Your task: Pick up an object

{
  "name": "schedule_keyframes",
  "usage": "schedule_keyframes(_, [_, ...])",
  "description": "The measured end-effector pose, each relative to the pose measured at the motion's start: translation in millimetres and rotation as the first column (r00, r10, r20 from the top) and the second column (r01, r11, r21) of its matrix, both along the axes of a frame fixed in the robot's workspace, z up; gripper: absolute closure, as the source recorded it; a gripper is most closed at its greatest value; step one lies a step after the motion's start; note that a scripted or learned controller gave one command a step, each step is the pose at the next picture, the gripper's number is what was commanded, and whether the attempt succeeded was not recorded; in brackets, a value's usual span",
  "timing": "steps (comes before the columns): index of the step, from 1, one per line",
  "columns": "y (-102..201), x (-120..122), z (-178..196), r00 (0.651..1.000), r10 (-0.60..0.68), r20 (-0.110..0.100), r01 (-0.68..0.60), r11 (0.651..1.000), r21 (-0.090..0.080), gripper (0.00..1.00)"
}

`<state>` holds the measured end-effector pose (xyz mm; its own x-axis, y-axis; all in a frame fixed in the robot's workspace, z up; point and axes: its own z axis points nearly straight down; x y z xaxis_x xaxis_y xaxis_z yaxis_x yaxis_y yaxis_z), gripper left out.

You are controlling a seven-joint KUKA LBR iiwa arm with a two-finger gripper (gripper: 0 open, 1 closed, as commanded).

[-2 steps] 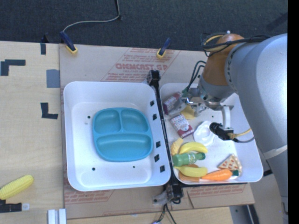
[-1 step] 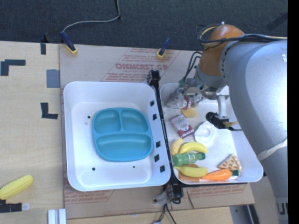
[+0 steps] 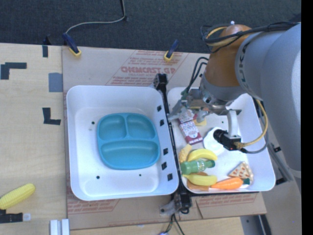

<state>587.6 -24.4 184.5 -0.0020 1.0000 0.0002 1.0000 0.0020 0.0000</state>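
I have hand (image 3: 194, 110) low in right bin (image 3: 264, 177), right over pink packet (image 3: 190, 129). Finger state: cannot tell. Bananas (image 3: 198, 155), carrot (image 3: 226, 183) beyond. Nothing lifted; grasp pending.

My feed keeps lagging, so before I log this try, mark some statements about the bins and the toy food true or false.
1. The blue divided plastic plate lies in the left white bin. True.
2. The yellow toy corn cob lies in the right white bin. False: it lies on the bench, left of both bins.
3. The orange toy carrot lies in the right bin, near its front edge. True.
4. The green toy bottle sits on the plate. False: it is in the right bin, among the yellow toy bananas.
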Motion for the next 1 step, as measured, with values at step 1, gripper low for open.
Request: schedule_keyframes(1, [-45.5, 22.5, -0.7, 1.000, -0.002, -0.001, 0.002, 1.000, -0.001, 0.00])
